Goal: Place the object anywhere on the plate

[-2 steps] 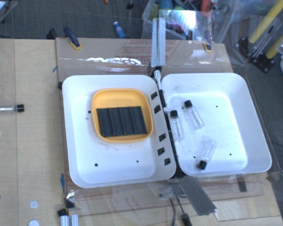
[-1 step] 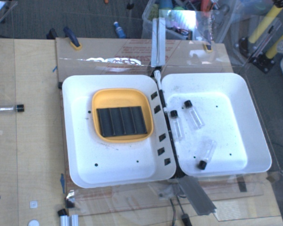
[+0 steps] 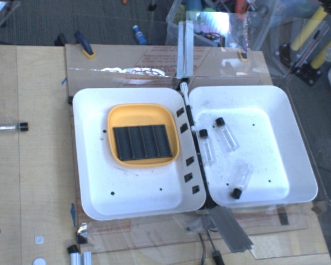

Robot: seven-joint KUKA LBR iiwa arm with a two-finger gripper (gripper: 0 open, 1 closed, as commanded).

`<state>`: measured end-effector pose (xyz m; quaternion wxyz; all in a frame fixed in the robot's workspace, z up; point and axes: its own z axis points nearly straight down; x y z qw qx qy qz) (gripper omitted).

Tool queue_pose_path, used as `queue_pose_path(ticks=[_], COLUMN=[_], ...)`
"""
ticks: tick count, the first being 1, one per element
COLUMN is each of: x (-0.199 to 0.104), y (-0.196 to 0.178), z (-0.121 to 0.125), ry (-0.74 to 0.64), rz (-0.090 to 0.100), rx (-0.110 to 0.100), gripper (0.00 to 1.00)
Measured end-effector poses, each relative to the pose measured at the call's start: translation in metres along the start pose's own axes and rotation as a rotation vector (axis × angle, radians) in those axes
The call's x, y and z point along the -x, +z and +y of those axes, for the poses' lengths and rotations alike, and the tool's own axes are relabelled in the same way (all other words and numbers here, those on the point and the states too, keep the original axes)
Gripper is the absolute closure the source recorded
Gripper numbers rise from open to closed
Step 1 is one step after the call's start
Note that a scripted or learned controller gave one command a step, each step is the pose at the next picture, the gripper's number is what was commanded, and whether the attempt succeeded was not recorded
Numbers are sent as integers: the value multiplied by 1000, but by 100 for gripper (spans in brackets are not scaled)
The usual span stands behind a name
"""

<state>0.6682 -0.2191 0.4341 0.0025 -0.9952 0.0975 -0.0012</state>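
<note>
Clear black-capped vials (three) lie in right bin; yellow ridged plate left.

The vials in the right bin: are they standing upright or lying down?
Lying down. All three clear vials show their full length flat on the floor of the right bin, each black cap at one end.
</note>
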Motion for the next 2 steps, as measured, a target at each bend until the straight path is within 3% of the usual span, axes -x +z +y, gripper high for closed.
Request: queue_pose_path(ticks=[2], x=[0], y=[0], z=[-1], ry=[-2], rz=[1], rx=[0], gripper=[100])
